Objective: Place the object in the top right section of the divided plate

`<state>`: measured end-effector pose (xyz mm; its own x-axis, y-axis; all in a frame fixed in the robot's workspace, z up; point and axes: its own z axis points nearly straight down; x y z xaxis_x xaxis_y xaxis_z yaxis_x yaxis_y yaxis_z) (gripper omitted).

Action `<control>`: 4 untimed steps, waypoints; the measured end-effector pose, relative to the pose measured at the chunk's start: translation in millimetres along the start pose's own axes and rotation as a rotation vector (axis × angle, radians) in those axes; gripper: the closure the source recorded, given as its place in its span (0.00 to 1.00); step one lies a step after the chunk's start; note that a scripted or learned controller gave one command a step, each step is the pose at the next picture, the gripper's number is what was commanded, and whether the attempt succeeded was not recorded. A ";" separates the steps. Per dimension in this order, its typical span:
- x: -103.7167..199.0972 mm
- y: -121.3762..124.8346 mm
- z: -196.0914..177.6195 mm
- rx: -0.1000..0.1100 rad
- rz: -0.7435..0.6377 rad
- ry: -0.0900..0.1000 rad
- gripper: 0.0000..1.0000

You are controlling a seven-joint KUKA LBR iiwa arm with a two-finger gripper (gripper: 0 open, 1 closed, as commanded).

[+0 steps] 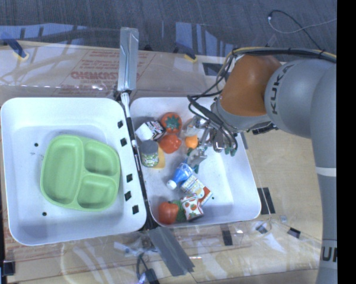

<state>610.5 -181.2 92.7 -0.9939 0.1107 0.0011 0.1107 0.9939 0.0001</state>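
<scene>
Bench, two white bins (12,158) | arm (296,99) marked "KU" | claw (196,152) grip: cannot tell | divided plate (80,171) green

One camera sits fixed above the bench (296,158), looking down at a slant. It takes in both white bins (23,123) side by side, with the arm (302,93) entering from the right.

I worked in a robotics lab: my bench (284,176) carried two taped-down white bins (15,158), clear plastic sheeting (65,70) lay along its far edge, loose cables (296,22) trailed over grey carpet (77,5).
</scene>
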 end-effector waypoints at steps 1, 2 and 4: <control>-1.2 0.7 -11.1 0.000 -0.002 -0.003 1.00; -22.3 9.6 -81.3 0.001 0.194 -0.005 1.00; -37.0 -24.3 -4.4 0.004 -0.510 -0.009 1.00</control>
<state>644.6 -209.4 97.0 -0.9213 -0.3887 -0.0070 -0.3887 0.9214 -0.0060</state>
